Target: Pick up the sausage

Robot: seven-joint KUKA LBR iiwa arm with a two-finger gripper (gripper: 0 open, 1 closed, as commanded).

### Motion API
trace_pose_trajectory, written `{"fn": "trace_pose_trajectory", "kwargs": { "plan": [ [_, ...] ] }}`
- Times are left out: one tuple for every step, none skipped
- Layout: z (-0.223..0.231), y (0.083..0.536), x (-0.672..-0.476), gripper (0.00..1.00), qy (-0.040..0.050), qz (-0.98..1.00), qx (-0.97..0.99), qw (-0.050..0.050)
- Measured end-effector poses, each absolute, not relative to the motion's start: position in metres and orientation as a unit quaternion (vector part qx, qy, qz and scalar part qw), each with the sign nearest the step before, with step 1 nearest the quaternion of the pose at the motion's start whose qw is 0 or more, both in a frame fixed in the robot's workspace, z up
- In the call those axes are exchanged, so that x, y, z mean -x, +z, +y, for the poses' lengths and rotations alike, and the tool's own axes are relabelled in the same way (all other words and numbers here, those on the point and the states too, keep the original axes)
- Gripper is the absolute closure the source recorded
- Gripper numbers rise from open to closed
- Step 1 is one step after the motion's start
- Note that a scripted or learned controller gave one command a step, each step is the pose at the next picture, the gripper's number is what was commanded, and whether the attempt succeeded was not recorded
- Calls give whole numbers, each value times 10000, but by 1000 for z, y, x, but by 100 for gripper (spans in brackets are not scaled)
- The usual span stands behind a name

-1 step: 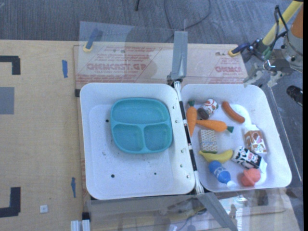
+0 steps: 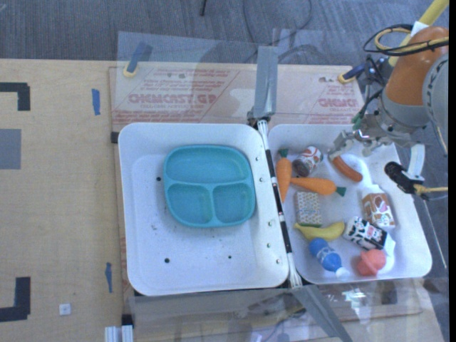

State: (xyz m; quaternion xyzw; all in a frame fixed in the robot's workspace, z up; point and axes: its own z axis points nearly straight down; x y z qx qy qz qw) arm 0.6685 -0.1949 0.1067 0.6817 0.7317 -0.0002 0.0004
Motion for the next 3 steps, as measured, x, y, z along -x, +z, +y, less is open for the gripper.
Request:
{"fn": "trace_pose_trajectory", "kwargs": {
  "plan": [
    [-195,87,-647,0,7,7448,-6673,14],
    [-196,100,-649,100,20,7449,-6672,44],
    [-188,199,-631,100,6,7470,-6649,19]
  ]
}}
